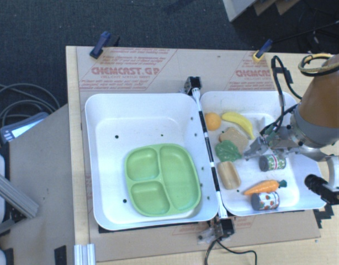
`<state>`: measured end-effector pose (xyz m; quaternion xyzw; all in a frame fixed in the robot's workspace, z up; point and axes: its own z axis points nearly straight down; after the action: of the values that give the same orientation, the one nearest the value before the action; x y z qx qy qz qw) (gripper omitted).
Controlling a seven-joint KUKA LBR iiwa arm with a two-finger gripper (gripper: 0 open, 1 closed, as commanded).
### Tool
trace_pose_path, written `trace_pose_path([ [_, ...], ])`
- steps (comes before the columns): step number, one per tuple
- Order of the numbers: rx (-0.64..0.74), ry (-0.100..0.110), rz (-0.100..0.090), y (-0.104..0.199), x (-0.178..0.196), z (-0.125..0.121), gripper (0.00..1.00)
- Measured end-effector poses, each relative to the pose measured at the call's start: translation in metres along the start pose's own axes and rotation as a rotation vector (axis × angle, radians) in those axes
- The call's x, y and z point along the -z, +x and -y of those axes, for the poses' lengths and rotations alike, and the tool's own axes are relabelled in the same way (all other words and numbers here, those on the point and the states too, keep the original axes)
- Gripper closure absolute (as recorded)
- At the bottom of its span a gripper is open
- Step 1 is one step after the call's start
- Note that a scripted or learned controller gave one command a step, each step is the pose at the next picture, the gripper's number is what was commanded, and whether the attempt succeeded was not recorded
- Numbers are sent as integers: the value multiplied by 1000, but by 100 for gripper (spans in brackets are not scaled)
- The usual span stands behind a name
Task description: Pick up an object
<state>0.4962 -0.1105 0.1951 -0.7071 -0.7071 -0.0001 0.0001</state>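
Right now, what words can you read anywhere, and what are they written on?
"CHEMCAST GP", red print on the brown paper sheet behind the left bin.
The same red print at the sheet's right end, behind the right bin: too cut off to read whole.
Small lines under both prints: too blurred.
Labels on the small can and the jar: too small.

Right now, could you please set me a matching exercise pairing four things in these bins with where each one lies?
Things:
1. tray
2. banana
3. carrot
4. orange

Places:
A. right bin, front, just behind the small can
B. left bin, toward the front
C. right bin, rear, beside the divider
D. right bin, rear, right of the orange

Pairs: 1-B, 2-D, 3-A, 4-C
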Motion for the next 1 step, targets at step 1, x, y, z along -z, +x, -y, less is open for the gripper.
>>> trace_pose_path([
  [1, -1, 3, -1, 14, -70, -35, 0],
])
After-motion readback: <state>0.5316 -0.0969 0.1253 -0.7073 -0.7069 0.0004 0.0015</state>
